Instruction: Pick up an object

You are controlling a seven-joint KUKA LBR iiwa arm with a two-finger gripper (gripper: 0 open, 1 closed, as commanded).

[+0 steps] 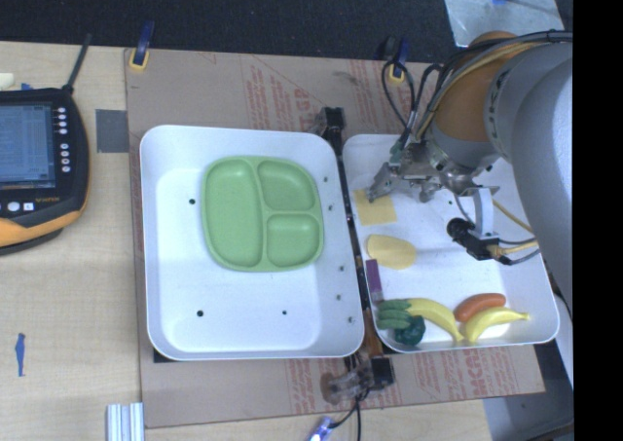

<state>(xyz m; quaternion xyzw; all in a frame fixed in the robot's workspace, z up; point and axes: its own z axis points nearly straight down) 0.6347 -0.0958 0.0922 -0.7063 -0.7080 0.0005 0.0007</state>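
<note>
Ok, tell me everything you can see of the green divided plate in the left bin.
The green divided plate is pale green, plastic-looking, a rounded rectangle with three compartments: one long one on the camera's left, two smaller ones on the right. It lies flat and face up on the floor of the left bin, toward the far half. Nothing sits in it, and only the bin touches it.

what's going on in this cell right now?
The arm is reaching into the right bin, its gripper low over a yellow square piece near the bin's far left corner. Nothing is visibly held. Also in that bin: a pale oval piece, two bananas, a red piece and a green vegetable. The left bin holds a green divided plate.
</note>
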